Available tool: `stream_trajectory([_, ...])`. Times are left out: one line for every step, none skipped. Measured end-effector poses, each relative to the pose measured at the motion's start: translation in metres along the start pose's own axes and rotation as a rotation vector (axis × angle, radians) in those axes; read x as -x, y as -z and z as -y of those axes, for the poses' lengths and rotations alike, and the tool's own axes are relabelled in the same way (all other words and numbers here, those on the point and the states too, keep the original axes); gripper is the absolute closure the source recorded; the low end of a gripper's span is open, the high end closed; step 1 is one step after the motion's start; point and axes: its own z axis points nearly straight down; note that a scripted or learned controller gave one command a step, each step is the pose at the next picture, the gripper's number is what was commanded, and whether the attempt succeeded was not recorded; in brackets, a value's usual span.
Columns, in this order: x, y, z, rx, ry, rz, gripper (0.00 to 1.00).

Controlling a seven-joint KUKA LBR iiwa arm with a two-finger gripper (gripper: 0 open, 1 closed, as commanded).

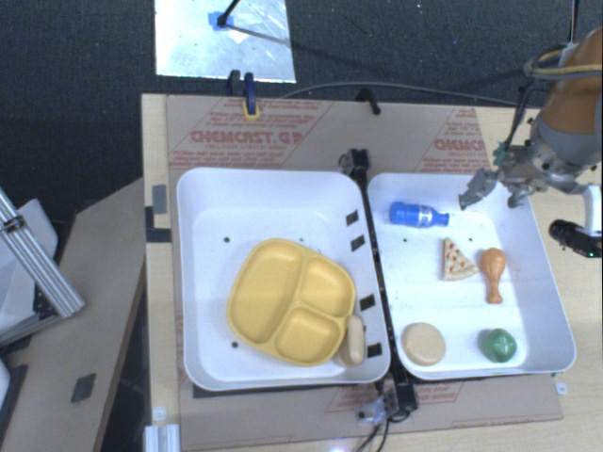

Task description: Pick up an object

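The right bin (556, 318) holds a blue bottle (417, 216) lying on its side, a pizza slice (457, 260), an orange drumstick (493, 272), a round beige cookie (423, 343) and a green lump (497, 345). My gripper (497, 189) hangs over the bin's far right corner, above and to the right of the blue bottle. Its two dark fingers (472, 191) are spread apart with nothing between them.
The left bin (203, 252) holds a yellow divided tray (290, 300) with a beige bread roll (353, 339) at its right edge. A black divider (369, 252) runs between the bins. A clamp (247, 90) sits at the bench's far edge.
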Motion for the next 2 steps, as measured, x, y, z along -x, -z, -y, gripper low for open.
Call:
stream_trajectory([0.0, 0.008, -0.003, 0.013, 0.003, 0.003, 0.0])
stream_trajectory([0.005, -0.049, 0.003, 0.009, 0.001, 0.002, 0.0])
